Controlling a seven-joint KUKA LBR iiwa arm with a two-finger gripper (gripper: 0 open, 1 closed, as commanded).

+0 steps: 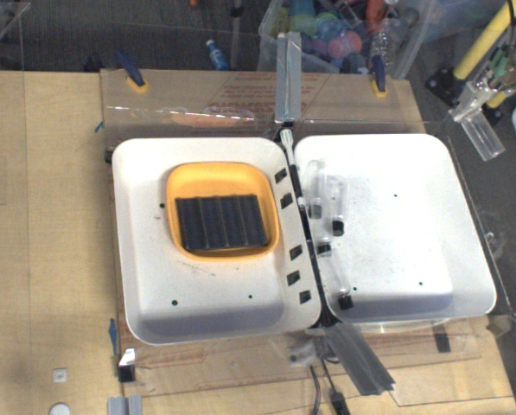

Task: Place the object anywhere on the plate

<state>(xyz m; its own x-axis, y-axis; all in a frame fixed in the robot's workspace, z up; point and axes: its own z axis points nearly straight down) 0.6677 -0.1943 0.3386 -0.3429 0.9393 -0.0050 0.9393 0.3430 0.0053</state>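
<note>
**Spotter:** On your left, in the left bin, the orange plate already carries a dark ribbed slab, which lies flat and wholly inside the rim.

**Checker:** So you would call the placing done?

**Spotter:** If that slab is the object, yes, I judge it placed, and your next move is only to keep clear of it. You cannot be sure it is no part of the plate.

**Checker:** And across the divider?

**Spotter:** Just inside the right bin, against its left wall, lies a clear thing with dark bits, too glassy to name. If that is your object, you need a grasp there and a carry leftward over the wall.

**Checker:** The pincer?

**Spotter:** Beyond the worktop's far right corner, a clear-ended fitting may belong to it. You cannot tell whether it is spread or pressed together.
</note>
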